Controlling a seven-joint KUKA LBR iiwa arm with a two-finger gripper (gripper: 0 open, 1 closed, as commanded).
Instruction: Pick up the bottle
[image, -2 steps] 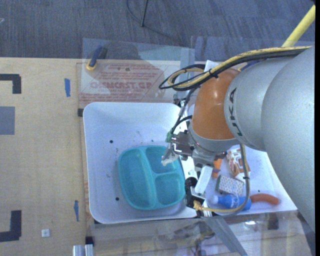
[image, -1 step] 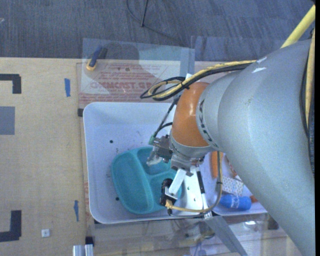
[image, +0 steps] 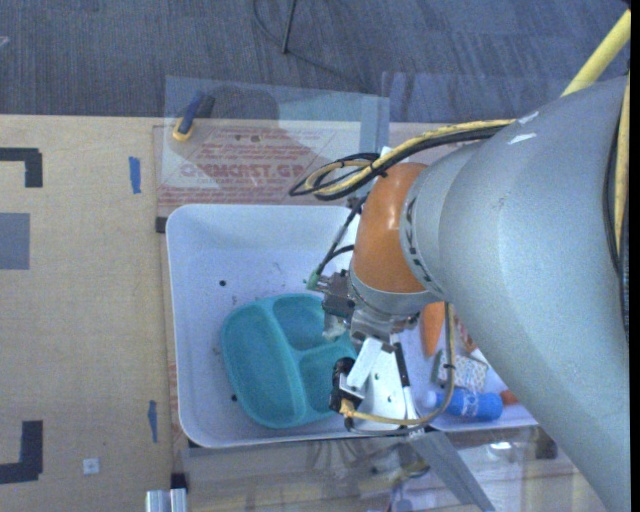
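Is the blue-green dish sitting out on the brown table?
No, the dish lies inside the white bin, not on the table.

Blue bottle (image: 478, 405), lying on its side, long axis roughly left to right. Low in the white bin (image: 200, 300), close to its near wall, right end hidden under the grey arm (image: 540, 250).

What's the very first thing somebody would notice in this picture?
The huge grey arm with its bright orange band, reaching in from the right, grabs the eye first. Next comes the teal divided tray lying in the white bin, left of the wrist. A blue bottle peeks out beside the arm at the lower right.
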